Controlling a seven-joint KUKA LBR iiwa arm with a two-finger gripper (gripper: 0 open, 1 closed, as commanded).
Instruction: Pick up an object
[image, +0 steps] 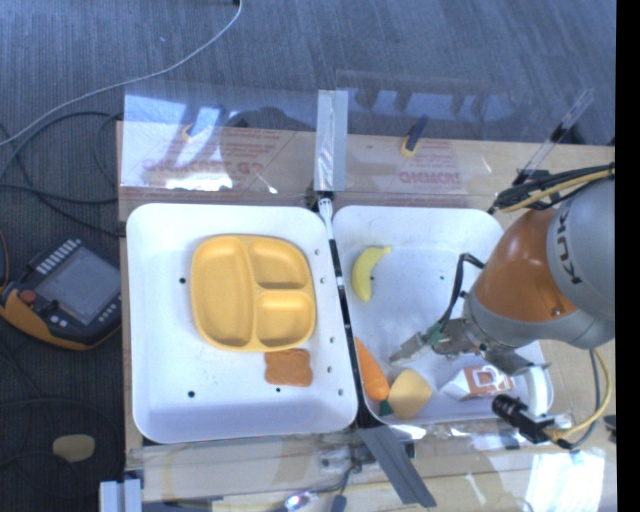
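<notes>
end effector (425, 343) low in right bin (420, 225), grip state can't tell | likely targeting lemon (409, 392); carrot (371, 371) alongside; banana (367, 268) apart

A handheld control pendant (62, 292) with a grey screen and orange casing lies on the dark carpet (80, 60), just left of the left white bin (150, 400). Black cables (45, 135) loop over the carpet above the pendant, a pale one farther up. Cardboard under clear sheeting (230, 160) lies just behind that bin. A small tan lump (74, 447) sits below the pendant.
</notes>
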